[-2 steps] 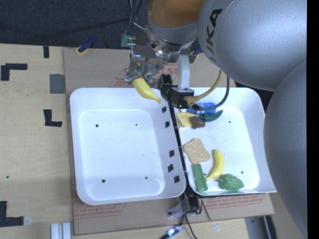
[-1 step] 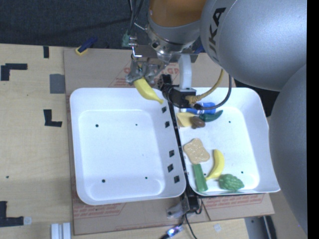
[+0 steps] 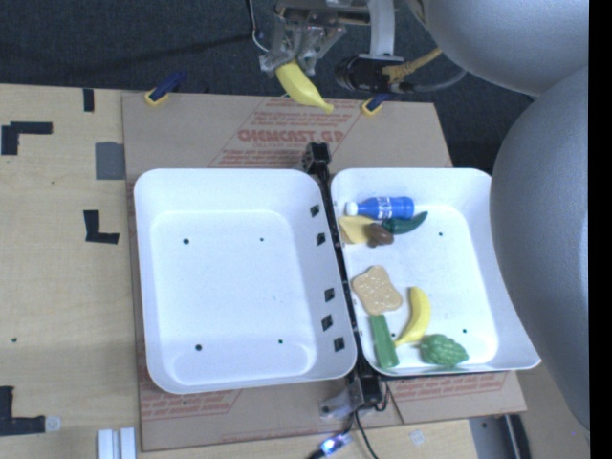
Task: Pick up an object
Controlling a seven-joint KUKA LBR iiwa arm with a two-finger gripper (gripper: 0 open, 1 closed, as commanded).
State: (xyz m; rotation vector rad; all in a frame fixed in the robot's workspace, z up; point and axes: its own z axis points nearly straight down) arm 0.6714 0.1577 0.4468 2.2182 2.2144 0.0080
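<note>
High above the back of the bench my gripper (image 3: 292,57) is shut on a yellow banana-shaped object (image 3: 303,86), which hangs tilted between its fingers. The right bin (image 3: 478,256) holds a blue bottle (image 3: 385,207), a dark green pepper (image 3: 406,224), a yellow piece (image 3: 353,229) with a brown bit (image 3: 381,238), a slice of toast (image 3: 377,290), a second banana (image 3: 416,315), a green cucumber (image 3: 382,339) and a broccoli (image 3: 441,350). The left bin (image 3: 229,275) lies below and left of the gripper.
The grey arm (image 3: 535,84) fills the upper right and runs down the right side, overhanging the right bin's edge. Both bins sit on a cardboard sheet (image 3: 277,137). Black tape marks (image 3: 96,226) dot the wooden bench at left.
</note>
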